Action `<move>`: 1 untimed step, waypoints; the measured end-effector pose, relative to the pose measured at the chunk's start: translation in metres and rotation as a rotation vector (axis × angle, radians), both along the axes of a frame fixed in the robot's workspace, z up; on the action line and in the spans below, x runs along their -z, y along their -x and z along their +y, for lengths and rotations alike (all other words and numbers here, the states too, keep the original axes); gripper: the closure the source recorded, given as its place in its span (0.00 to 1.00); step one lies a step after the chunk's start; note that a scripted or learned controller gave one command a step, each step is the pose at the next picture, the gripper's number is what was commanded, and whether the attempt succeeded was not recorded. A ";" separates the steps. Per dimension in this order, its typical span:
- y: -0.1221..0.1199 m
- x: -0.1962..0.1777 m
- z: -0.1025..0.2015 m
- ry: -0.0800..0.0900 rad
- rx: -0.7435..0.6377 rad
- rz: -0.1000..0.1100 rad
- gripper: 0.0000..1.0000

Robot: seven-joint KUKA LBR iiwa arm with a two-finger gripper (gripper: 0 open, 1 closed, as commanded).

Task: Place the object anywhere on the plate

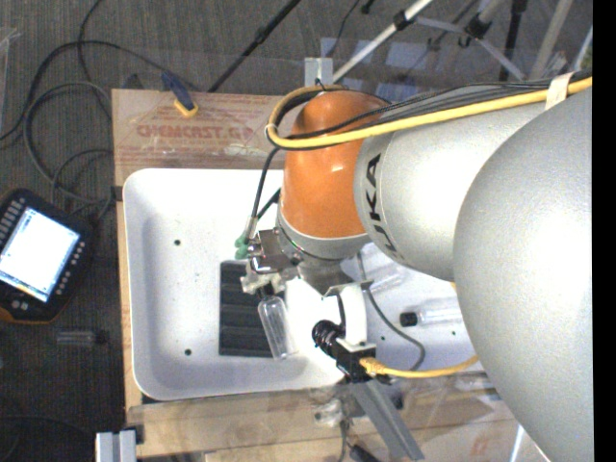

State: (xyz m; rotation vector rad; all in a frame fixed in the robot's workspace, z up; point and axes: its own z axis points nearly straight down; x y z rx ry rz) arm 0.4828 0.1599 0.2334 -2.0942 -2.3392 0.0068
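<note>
A black ribbed rectangular plate [239,314] lies flat in the left white bin [168,287], right of the bin's middle. My gripper [262,275] hangs just over the plate's upper right corner, under the orange band of the wrist [322,176]. A clear tube-shaped piece [272,325] reaches down from the gripper along the plate's right edge. I cannot tell whether it is a held object or part of the gripper. The arm's grey body hides most of the right bin.
In the right bin [438,340] a clear item with a black cap [428,314] lies beside the arm. A yellow cable [423,369] and a black connector [327,337] hang off the wrist near the bins' shared wall. A tablet [38,256] sits on the floor to the left.
</note>
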 end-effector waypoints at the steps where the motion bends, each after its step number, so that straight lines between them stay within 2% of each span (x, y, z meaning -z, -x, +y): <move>1: 0.000 0.000 0.000 0.001 0.001 0.000 0.00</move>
